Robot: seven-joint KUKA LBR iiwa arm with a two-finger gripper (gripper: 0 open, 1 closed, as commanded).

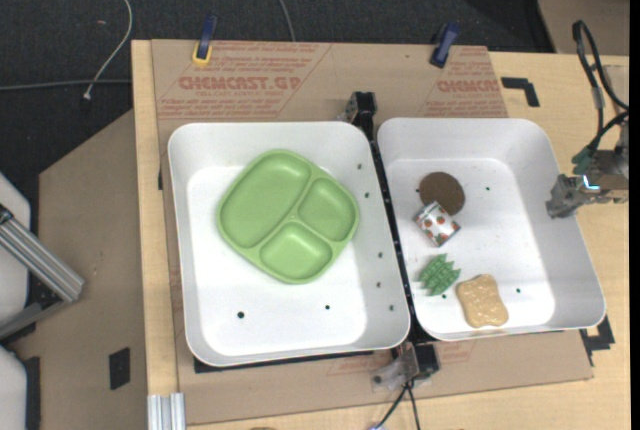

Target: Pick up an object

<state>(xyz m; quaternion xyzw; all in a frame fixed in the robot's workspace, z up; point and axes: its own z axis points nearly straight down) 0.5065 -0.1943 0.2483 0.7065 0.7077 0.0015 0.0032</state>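
Several small objects lie in the right bin [520,143]. A brown round disc [441,189] sits near its left side, with a small red-and-white patterned block [436,223] just below it. Further toward the front are a green leafy toy [438,275] and a tan biscuit-shaped piece [482,301]. My gripper [567,195] hangs at the bin's right rim, well to the right of all these objects and touching none of them.
The left bin [200,248] holds a green divided plate [288,215]. A black divider [385,218] runs between the two bins. Two blue clamps [207,38] [444,45] grip the cardboard at the back. Cables trail at the right edge [598,88].
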